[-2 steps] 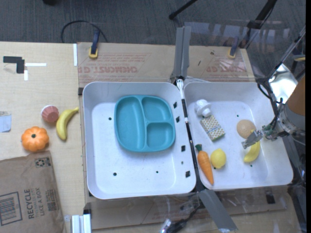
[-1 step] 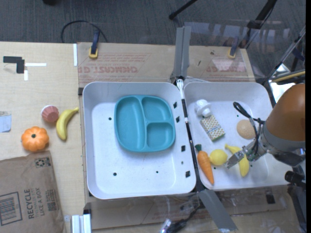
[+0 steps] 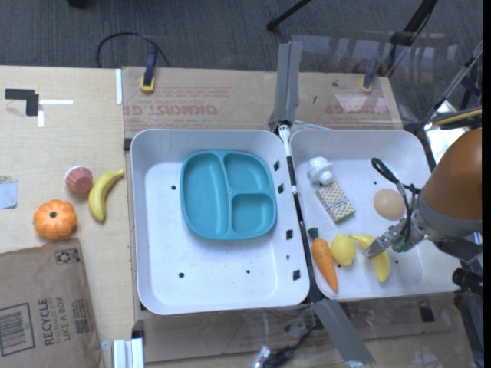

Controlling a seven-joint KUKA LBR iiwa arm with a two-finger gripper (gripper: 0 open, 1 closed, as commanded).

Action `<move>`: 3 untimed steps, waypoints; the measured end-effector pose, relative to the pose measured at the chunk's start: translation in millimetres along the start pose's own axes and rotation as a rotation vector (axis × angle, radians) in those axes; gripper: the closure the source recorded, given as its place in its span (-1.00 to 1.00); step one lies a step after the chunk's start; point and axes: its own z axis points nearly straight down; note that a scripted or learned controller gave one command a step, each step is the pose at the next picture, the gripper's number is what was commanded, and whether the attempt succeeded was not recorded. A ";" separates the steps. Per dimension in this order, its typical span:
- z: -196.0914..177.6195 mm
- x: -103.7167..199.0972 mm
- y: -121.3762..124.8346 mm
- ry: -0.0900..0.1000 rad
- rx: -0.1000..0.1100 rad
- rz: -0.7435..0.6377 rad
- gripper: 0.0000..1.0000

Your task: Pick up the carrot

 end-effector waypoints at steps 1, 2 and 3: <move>-91.5 61.1 30.5 -0.002 0.000 0.281 1.00; -90.9 135.4 66.9 -0.002 0.002 0.293 1.00; -91.4 148.5 73.5 -0.002 0.001 -0.137 1.00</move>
